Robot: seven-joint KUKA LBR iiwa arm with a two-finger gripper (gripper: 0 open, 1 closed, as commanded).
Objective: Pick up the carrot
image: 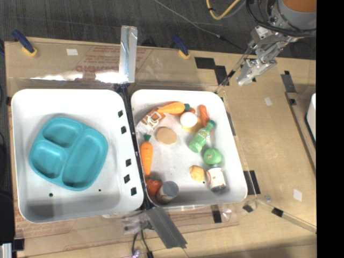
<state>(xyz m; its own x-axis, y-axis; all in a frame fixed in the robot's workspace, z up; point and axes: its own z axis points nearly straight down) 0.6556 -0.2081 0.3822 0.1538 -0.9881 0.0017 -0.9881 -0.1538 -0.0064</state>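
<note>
A small orange carrot [146, 155] with a green top lies along the left wall of the right bin [232, 144], pointing toward the front. A second, longer orange carrot-like piece [172, 108] lies near that bin's back wall. My gripper [248, 75] hangs over the bare bench beyond the bin's back right corner, well away from both carrots, with nothing seen in it.
The right bin also holds a green bottle [200, 137], a green round piece [212, 156], a tan disc [166, 136], a white cup [188, 120], a small can [216, 179], a grey-lidded jar [169, 190] and a yellow lump [197, 172]. A teal divided plate [67, 152] lies in the left bin [21, 198].
</note>
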